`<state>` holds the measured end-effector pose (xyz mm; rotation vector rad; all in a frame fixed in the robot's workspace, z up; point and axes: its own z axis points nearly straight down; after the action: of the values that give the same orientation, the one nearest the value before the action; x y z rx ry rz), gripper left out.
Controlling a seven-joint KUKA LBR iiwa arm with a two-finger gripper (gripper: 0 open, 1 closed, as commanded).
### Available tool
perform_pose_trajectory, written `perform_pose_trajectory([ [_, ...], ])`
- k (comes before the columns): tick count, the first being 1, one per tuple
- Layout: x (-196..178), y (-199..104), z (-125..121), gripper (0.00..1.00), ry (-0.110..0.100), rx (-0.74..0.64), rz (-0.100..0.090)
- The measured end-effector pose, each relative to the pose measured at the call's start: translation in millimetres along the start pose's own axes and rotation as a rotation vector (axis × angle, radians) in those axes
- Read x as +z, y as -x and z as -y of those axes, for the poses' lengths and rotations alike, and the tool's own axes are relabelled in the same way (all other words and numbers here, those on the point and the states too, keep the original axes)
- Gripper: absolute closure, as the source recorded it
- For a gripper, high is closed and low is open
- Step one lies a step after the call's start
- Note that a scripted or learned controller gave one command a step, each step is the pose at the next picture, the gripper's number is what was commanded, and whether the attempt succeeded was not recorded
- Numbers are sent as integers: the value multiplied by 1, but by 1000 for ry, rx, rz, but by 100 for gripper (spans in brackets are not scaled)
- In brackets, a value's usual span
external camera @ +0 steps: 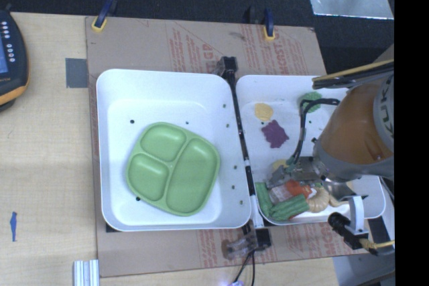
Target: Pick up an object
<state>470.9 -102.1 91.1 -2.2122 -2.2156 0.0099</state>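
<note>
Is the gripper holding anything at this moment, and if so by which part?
Cannot be told. The gripper is down among the cluttered items in the right bin, and the arm hides whether anything sits in it.

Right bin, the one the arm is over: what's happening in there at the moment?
The grey KUKA arm with the orange band reaches in from the right, its gripper low over a pile of small mixed toy items in the near corner of the right white bin. A purple bumpy piece and a yellow piece lie apart, further back. The left white bin holds a green divided plastic plate, untouched.
</note>
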Motion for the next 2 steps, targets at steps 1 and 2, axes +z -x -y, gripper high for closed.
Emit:
perform_pose_trajectory([
  [1, -13, 2, -8, 100, 18, -3, 6],
  [2, -107, -93, -98, 100, 23, -12, 2],
])
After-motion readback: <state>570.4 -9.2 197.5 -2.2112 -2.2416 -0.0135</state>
